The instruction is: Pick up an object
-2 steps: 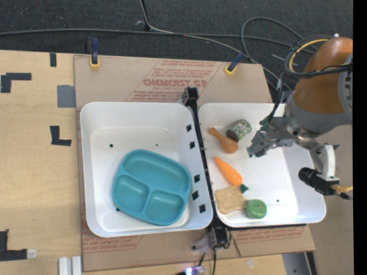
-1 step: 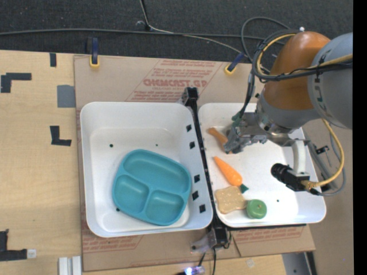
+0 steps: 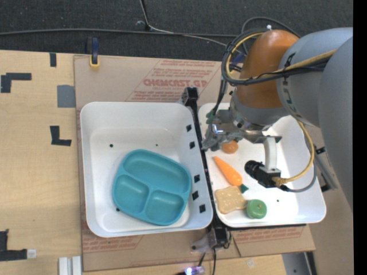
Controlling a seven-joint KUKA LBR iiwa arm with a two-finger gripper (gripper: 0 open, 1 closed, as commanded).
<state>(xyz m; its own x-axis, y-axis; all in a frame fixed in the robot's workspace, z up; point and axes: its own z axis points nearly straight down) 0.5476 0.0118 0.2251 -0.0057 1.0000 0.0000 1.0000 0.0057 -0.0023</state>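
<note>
the grey arm reaches in from the right, and its gripper (image 3: 219, 135) hangs low over the far left corner of the right bin (image 3: 298, 202), close to the wall next to the left bin (image 3: 135, 125). from where i stand i can't tell whether the gripper is apart or together. just beside it, on its near right, a small round orange-brown piece (image 3: 230, 148) sits on the bin floor. nearer along that same wall lies a toy carrot (image 3: 228, 171), slanting, with its green end toward the near right. nearer again is a slice of toast (image 3: 230, 199), and just right of that a round green piece (image 3: 256, 209). the left bin holds 1 teal divided plate (image 3: 151, 187) with 3 compartments, lying flat toward the bin's near side. both bins rest on a cardboard sheet (image 3: 166, 79) spread over the wooden bench (image 3: 34, 171).
</note>
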